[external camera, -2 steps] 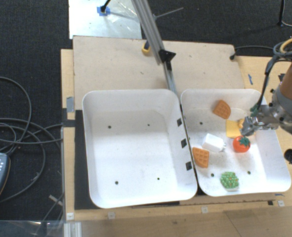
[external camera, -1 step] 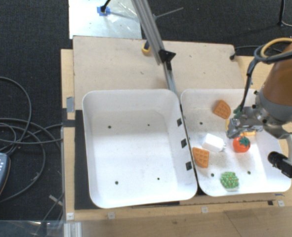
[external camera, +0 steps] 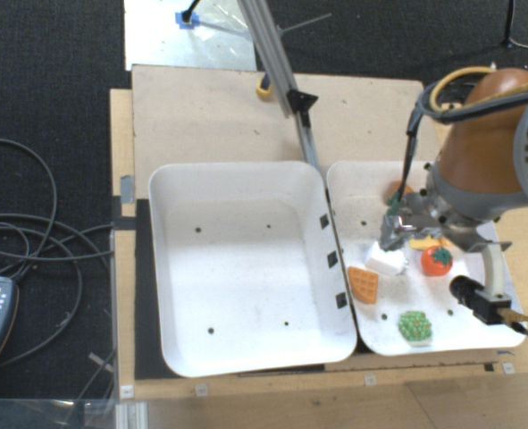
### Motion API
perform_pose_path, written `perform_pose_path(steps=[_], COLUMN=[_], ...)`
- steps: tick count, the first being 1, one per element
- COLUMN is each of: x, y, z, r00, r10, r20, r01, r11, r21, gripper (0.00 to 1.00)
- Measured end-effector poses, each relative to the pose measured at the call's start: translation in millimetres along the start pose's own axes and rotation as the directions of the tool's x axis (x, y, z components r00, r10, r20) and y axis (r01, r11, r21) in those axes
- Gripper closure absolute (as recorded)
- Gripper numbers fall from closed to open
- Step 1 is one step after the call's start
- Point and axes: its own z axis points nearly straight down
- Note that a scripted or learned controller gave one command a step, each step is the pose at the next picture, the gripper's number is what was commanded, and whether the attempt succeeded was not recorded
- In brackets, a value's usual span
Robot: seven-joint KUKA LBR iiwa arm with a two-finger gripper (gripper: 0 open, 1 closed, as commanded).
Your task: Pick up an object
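The right bin (external camera: 366, 186) holds several small toys: a white block (external camera: 384, 261), an orange waffle-like piece (external camera: 364, 285), a green bumpy ball (external camera: 414, 326), a red tomato-like fruit (external camera: 437, 260), and a yellow piece (external camera: 426, 242) partly hidden by the arm. An orange object (external camera: 398, 189) peeks out behind the wrist. My gripper (external camera: 392, 234) hangs low in the right bin, just above the white block's far edge. Nothing can be seen between its fingers.
The left bin (external camera: 237, 266) lies beside the right one, sharing a raised middle rim with black clips (external camera: 331, 259). A slanted metal pole (external camera: 277, 56) crosses the bench from the top. Cables lie on the floor at the left.
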Motion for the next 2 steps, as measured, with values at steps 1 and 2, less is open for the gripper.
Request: perform_pose_path(steps=[1, 2], x=[53.0, 109.0], y=[6.8, 8.2], z=[15.6, 5.6], r00=[1.000, 1.000], r10=[0.001, 0.000], r20=[0.000, 0.000], r01=[-0.001, 0.000], r11=[1.000, 1.000], r21=[0.002, 0.000], gripper=[1.00, 1.00])
